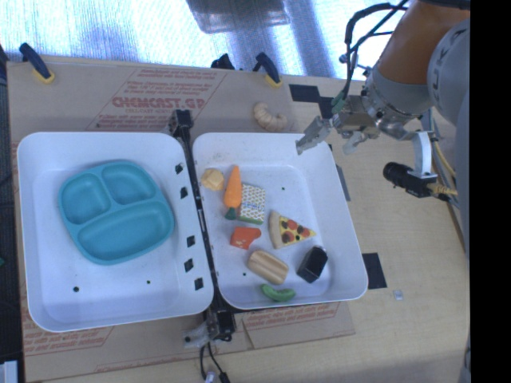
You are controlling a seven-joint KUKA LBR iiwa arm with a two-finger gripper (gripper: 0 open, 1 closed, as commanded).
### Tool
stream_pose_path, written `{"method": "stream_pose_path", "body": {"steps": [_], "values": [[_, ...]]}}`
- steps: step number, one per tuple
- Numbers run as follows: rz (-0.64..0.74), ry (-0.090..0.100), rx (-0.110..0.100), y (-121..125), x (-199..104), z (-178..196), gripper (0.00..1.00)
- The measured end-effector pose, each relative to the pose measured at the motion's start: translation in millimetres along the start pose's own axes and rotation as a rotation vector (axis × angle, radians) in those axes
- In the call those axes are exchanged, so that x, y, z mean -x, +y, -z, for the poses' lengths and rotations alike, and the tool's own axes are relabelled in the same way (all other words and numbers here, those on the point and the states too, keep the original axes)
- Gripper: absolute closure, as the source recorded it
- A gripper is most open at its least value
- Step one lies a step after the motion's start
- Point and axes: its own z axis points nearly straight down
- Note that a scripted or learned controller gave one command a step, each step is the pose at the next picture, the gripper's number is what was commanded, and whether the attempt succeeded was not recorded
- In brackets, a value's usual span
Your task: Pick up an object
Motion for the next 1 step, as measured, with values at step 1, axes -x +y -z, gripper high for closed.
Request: {"method": "stream_pose_path", "body": {"steps": [1], "values": [[0.134,0.001,-0.004,-11.8,-45.3,-168.9,0.00]]}}
